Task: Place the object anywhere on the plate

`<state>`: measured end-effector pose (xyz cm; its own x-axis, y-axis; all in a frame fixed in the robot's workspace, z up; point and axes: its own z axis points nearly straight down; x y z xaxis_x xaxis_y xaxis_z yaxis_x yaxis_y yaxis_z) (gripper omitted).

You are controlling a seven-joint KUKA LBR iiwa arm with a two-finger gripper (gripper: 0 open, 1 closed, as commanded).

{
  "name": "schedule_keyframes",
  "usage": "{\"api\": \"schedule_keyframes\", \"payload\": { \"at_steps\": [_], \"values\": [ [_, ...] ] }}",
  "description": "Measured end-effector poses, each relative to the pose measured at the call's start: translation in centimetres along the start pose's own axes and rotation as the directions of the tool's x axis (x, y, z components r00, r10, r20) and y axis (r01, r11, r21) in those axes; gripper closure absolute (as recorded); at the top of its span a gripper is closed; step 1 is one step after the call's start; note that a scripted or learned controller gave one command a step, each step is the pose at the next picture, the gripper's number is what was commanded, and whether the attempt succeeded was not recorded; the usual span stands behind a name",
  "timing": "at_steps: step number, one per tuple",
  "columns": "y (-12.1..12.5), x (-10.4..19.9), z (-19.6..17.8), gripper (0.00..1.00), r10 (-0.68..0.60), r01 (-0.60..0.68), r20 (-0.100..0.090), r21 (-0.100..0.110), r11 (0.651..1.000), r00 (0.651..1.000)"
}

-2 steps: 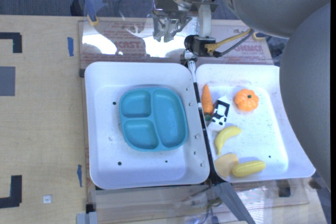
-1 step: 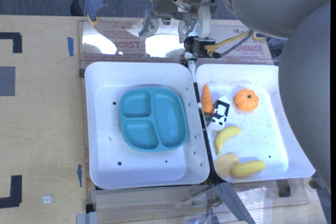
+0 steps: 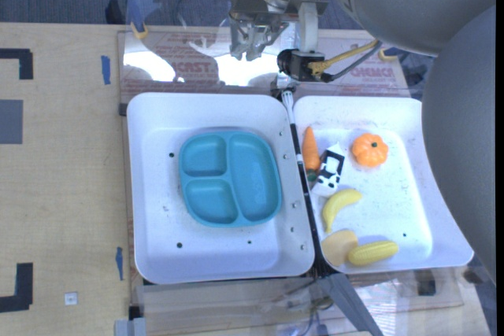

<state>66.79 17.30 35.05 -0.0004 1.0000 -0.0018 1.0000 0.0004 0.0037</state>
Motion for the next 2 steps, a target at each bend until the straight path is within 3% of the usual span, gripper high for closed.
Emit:
{"api": "schedule_keyframes", "payload": {
  "at_steps": [1,2],
  "values": [
    [-0.1,-3.3,0.0,1.0,0.034,-0.034,0.0,0.007,0.999,0.999],
    [-0.5,5.4,15.0,1.0,0.242,-0.242,0.006,0.019,0.97,0.97]
  ]
}}
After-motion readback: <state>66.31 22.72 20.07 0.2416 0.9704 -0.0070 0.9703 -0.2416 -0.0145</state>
